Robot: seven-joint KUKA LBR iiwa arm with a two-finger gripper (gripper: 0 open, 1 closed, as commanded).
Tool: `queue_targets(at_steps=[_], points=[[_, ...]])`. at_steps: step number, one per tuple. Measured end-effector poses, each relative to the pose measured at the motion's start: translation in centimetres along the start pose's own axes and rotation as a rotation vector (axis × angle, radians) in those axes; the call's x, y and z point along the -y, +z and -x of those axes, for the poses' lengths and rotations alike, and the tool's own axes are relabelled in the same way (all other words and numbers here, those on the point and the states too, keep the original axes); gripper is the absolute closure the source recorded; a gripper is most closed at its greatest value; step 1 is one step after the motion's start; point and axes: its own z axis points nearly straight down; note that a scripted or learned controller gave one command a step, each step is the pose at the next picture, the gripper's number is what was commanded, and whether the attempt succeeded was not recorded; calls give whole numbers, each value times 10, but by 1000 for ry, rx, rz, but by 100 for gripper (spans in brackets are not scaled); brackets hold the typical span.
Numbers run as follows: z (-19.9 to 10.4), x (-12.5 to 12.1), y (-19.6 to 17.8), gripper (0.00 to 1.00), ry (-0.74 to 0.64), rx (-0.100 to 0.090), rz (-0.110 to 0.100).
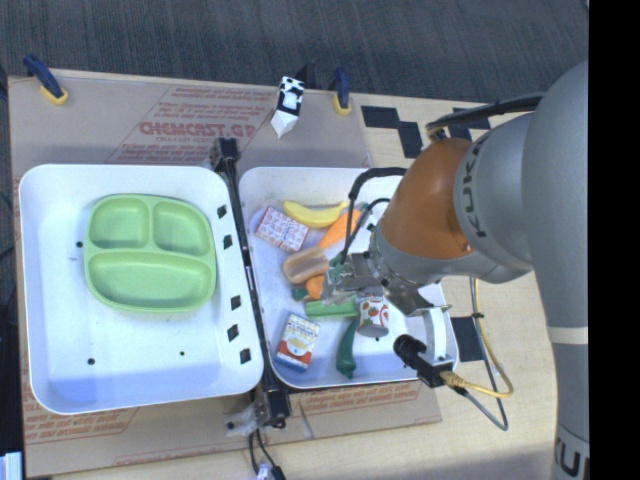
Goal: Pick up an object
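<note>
The arm [470,208] reaches low into the right-hand bin [262,268], its end effector [345,280] poised over the heap of toy food, and whether it is spread or pinching cannot be told, so a good pick would likely mean dropping straight down on one piece. Far to its left, in the other bin, sits the green divided plate [150,251]. Crowding beneath it are the brown sausage [303,263] and green strip [330,308], with banana [310,213] beyond and small carton [297,341] nearer.
</note>
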Motion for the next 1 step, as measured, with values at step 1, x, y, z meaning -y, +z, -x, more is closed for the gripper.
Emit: queue_targets(at_steps=[1], points=[[0,-1,-10,100,-6,2,1]])
